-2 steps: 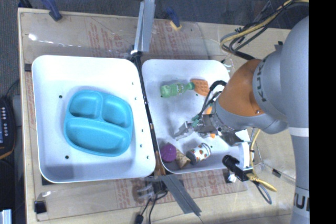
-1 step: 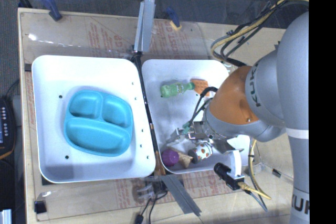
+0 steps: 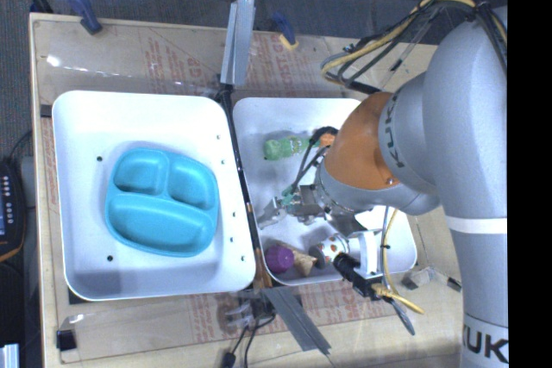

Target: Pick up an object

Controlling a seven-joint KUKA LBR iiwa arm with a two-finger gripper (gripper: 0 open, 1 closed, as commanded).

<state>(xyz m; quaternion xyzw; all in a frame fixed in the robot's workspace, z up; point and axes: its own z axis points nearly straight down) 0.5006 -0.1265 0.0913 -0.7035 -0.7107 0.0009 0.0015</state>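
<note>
The arm [image 3: 448,142] came in from the right of the frame and bent down over the right bin [image 3: 250,121], its orange band [image 3: 362,151] sitting above the wrist near the bin's centre. The gripper [image 3: 280,207] pointed toward the bin's left wall, low over the white floor — whether it was open or shut could not be told, since the metal parts blurred together there.

In the right bin, a green object [image 3: 283,147] lay in the upper part, just left of the orange band. A purple ball [image 3: 278,258] sat at the bin's lower left corner, with a small tan cone-like piece [image 3: 307,259] just beside it on the right. Nothing could be seen held at the gripper's tip.

The left bin [image 3: 78,121] took up the middle left of the frame and held a blue tray [image 3: 162,201] with three compartments — two small ones above, one long one below. Yellow and black cables [image 3: 388,39] looped over the arm at the upper right.
</note>
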